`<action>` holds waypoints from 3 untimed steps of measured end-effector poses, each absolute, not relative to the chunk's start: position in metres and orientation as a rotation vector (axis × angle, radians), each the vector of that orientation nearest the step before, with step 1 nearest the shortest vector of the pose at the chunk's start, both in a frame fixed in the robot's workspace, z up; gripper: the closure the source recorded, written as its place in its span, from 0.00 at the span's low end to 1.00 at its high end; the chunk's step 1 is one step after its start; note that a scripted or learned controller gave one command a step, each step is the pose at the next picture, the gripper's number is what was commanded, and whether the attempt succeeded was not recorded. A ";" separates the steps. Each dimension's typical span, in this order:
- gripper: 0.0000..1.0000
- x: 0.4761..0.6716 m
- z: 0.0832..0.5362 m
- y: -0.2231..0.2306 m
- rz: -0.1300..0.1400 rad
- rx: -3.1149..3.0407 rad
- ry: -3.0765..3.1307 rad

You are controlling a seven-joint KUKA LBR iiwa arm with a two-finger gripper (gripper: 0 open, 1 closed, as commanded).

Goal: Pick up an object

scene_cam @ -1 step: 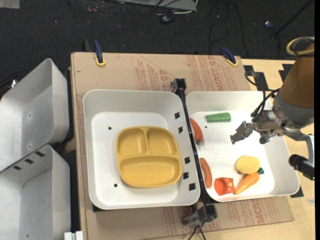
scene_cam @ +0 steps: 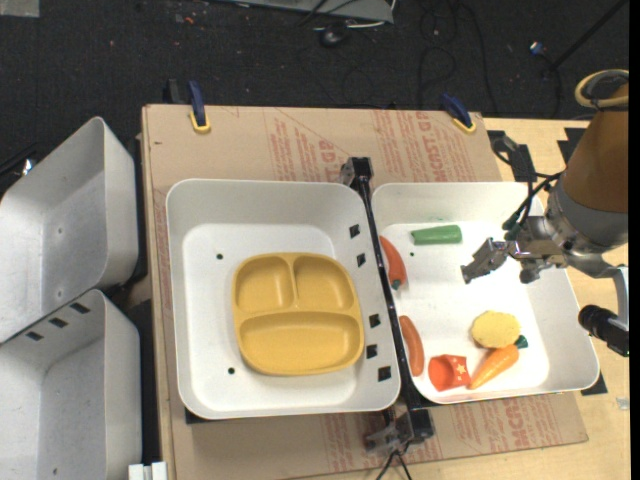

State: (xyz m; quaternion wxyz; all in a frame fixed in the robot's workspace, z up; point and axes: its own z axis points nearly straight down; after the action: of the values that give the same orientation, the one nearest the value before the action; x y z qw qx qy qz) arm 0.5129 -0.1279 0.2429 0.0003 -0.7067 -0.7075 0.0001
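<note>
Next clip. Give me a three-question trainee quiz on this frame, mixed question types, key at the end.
1. True or false: the yellow divided plate lies in the left bin.
2. Which item lies nearest the right bin's far edge? A carrot B green block C red pepper
3. Fill in: the hand hovers over the ___ bin.

Key: 1 true. 2 B, the green block. 3 right.

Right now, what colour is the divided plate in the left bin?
Mustard yellow all over; the divided plate shows plainly in the camera view.
</note>
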 end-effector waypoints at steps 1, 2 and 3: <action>0.00 0.512 0.179 -0.128 0.004 -2.220 -2.216; 0.00 0.501 0.129 -0.129 0.005 -2.220 -2.214; 0.00 0.500 0.090 -0.129 0.003 -2.220 -2.217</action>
State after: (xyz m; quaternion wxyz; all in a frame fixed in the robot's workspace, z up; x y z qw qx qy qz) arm 0.5004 -0.1286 0.0901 0.0021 -0.7077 -0.7065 0.0010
